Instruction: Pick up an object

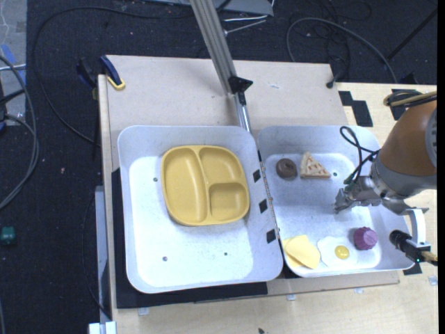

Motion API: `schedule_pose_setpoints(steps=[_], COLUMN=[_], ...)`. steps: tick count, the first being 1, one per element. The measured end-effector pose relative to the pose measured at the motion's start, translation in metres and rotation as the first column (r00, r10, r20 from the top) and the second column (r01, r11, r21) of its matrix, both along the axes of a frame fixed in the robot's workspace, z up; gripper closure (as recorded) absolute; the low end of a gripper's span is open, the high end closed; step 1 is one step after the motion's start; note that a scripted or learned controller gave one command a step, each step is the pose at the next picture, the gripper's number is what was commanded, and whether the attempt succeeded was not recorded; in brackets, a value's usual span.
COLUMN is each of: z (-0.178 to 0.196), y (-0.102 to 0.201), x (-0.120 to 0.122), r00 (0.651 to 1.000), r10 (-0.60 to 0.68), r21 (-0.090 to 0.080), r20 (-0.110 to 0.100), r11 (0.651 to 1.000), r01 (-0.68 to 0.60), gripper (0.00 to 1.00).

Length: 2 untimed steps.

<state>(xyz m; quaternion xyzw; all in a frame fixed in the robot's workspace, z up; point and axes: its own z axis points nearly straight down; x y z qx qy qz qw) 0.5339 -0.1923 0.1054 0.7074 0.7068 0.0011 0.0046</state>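
The right bin (306, 214) holds a brown chocolate donut (286, 168), a pizza slice (313, 167), a yellow cheese wedge (302, 251), a fried egg (339, 251) and a purple piece (364, 238). My gripper (345, 202) hangs low over the bin's bare floor at its right side, above the purple piece and to the right of the pizza slice. Nothing shows between its fingers.
A yellow divided plate (205, 184) lies in the left bin (146, 256). A slanted metal pole (217, 40) crosses the back of the bench down to the bins' seam. The orange-banded arm (410, 145) reaches in from the right.
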Motion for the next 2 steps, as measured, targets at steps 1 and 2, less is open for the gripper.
schedule_pose_setpoints(steps=[1, 2], z=[0.043, 0.086], y=[-0.003, 0.0], x=[0.004, 0.006], r00=[1.0, 1.0], r10=[0.003, 0.004], r21=[0.003, 0.003], r20=[-0.003, -0.004], r11=[1.0, 1.0], r01=[-0.003, -0.004], gripper=[1.0, 1.0])
